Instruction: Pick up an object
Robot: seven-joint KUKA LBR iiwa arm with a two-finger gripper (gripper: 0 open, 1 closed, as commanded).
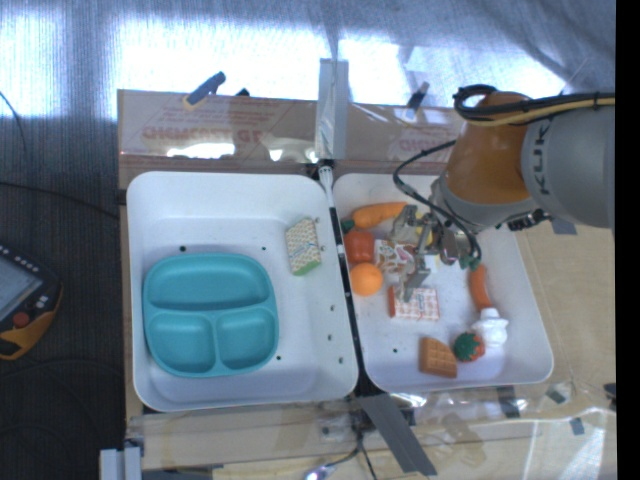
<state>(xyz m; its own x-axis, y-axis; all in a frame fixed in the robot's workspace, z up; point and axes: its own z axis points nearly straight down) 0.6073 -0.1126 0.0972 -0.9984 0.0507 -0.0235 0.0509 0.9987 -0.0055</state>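
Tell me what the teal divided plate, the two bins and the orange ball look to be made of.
The teal divided plate looks like moulded plastic: one even colour, rounded compartment edges, soft sheen. The left bin and the right bin look like smooth white plastic or coated metal; I cannot tell which. The orange ball looks like matte plastic or rubber toy fruit, uniformly coloured.

Partial letters "KU" stand on the grey arm [572,164]; cardboard [220,133] print (reddish, mirrored) is unreadable.
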